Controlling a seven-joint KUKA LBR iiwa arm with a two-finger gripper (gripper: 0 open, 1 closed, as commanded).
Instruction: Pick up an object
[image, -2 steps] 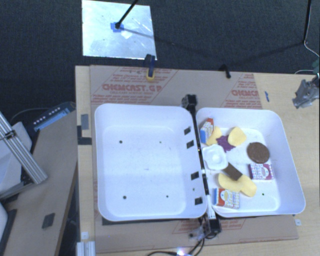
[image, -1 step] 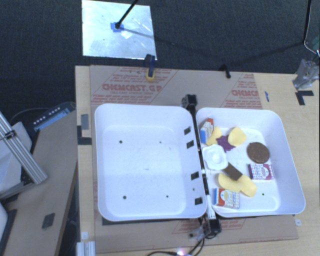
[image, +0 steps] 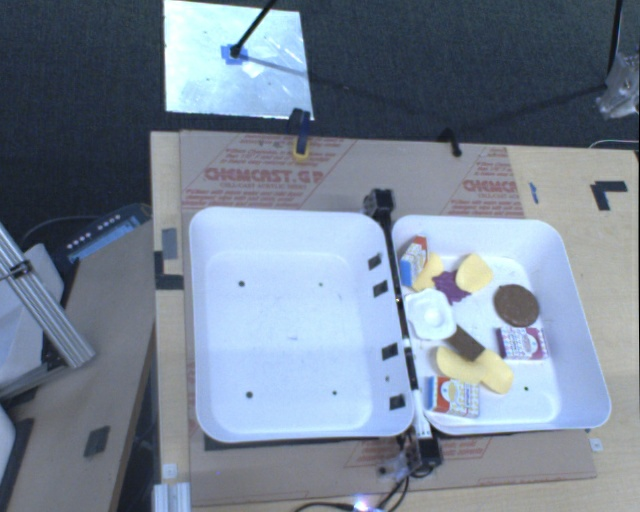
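Just toys — right bin.

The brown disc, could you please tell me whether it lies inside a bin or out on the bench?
Inside. The brown disc lies flat on the floor of the right bin, within its rim, beside a red-and-white packet.

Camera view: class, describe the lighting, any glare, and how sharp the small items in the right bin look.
Camera view: lighting is even and soft, with only faint shadows inside the left bin; strong glare whitens the shiny metal sheet at the top; the right bin holds items that are slightly soft, so the print on the red-and-white packet cannot be read, while the brown disc stays distinct.
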